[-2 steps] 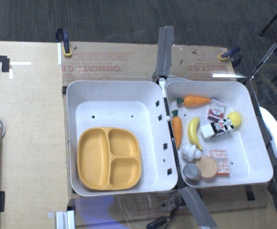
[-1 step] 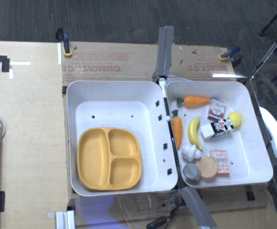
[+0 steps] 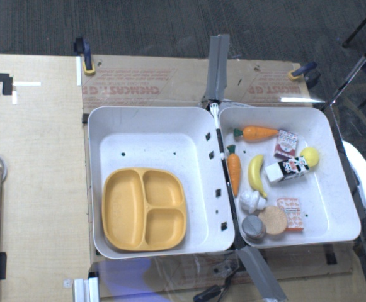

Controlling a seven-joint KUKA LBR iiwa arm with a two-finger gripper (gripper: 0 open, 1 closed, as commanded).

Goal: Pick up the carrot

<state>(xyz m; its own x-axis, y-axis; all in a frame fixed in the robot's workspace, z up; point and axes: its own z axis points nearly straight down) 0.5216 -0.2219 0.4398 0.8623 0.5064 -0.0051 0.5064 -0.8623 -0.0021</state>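
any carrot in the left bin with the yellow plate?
No: both carrots lie in the right bin, while the left bin holds the yellow plate.

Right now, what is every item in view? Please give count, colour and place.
carrot: 2, orange; one at right bin's top left, another along its left wall
banana: 1, yellow; right bin centre
lemon: 1, yellow; right bin, right part
milk carton: 1, white-black; beside lemon
packets: 2, red-white; one upper, another lower
garlic: 1, white; below banana
can: 1, grey; bottom left
round biscuit: 1, tan; beside can
divided plate: 1, yellow; left bin
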